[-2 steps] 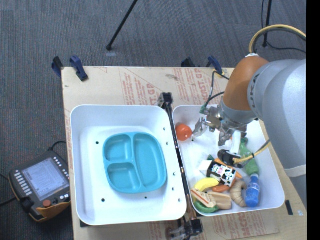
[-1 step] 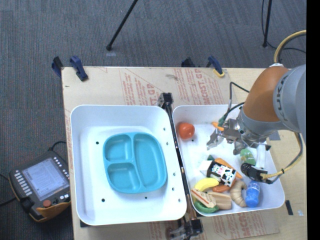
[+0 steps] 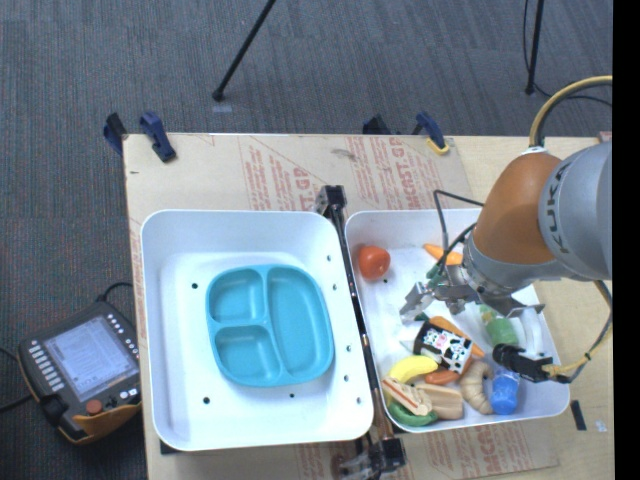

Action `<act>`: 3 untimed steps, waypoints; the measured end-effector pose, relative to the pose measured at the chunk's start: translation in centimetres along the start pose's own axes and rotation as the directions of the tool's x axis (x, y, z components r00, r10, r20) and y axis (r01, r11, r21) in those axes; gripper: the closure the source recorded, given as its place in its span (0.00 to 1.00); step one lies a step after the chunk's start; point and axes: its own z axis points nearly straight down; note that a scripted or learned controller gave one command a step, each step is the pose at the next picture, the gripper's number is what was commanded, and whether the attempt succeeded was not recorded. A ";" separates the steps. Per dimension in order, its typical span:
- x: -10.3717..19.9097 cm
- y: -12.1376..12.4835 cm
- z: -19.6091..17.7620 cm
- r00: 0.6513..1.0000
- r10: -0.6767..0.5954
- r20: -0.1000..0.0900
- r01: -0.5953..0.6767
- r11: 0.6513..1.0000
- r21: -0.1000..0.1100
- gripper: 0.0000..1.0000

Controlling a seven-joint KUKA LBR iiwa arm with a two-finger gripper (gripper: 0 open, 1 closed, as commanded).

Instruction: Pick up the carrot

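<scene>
On the bench point(image 3: 300, 158), my jaws point(image 3: 422, 301) hang open and empty. The carrot point(image 3: 443, 253) lies just behind them; next I reach it.

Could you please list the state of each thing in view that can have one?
tool: low in the right bin, above the toy pile
carrot: lying in the right bin, partly hidden by the arm
tomato: lying free in the right bin
blue plate: upright in the left bin
banana: lying in the pile

Plate point(image 3: 268, 323) in left bin point(image 3: 160, 268)
</scene>
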 end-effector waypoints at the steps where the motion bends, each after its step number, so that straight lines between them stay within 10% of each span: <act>1: 0.0 0.0 -1.0 1.000 0.005 -0.001 -0.005 1.000 0.000 1.00; 2: 0.0 0.0 -1.0 1.000 0.005 -0.001 -0.005 1.000 0.000 0.00; 3: -7.0 -2.9 -0.2 0.931 -0.366 -0.009 0.366 0.931 -0.010 0.00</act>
